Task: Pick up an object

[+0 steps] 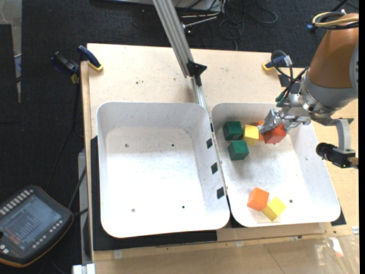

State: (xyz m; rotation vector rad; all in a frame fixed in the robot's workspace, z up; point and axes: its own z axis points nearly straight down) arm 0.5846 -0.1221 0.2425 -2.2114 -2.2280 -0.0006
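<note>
Gripper (272, 131) over right bin (311, 176), fingers clamped on red block (275, 134).
You've got yellow block (251, 132) touching it at 9 o'clock, 2 green blocks (232, 130) further that way; orange block (258, 198) & another yellow sit at 6.

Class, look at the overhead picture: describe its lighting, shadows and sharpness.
Camera view: even, soft light on both white bins; faint shadows beside the green blocks and the orange block; blocks sharp, the tool slightly soft by the red block; no strong glare.
</note>
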